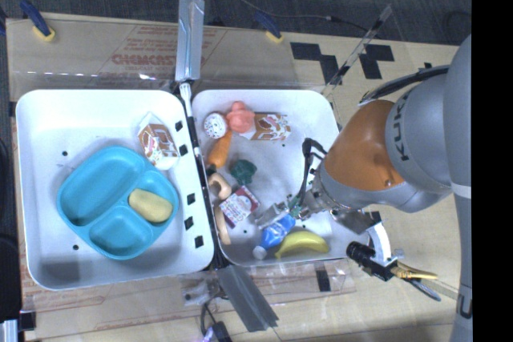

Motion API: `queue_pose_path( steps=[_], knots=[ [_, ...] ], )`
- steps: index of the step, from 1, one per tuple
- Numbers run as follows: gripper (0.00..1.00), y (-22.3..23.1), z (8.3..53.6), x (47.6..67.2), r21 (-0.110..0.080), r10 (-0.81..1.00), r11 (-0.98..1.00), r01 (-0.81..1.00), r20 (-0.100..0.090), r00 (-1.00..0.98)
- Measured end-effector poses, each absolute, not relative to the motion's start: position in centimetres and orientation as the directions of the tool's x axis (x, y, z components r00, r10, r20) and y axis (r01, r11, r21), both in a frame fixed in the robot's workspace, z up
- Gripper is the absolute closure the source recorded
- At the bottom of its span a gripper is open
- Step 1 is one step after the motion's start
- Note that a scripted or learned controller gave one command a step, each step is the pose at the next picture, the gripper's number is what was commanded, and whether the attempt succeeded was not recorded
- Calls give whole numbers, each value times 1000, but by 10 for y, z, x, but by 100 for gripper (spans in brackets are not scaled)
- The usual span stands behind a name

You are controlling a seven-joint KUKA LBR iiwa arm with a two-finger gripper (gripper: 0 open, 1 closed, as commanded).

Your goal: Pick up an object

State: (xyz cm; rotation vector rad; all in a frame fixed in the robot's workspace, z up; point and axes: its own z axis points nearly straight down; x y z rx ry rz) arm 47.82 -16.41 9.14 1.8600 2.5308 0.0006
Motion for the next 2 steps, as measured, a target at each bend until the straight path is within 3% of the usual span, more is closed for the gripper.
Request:
queue_pose_path(
  steps=[1,2],
  knots=[
    [0,-170,205,519,0,853,522,853,-1,-522],
    [0,-145,90,478,0,726,687,726,3,-687]
  ],
)
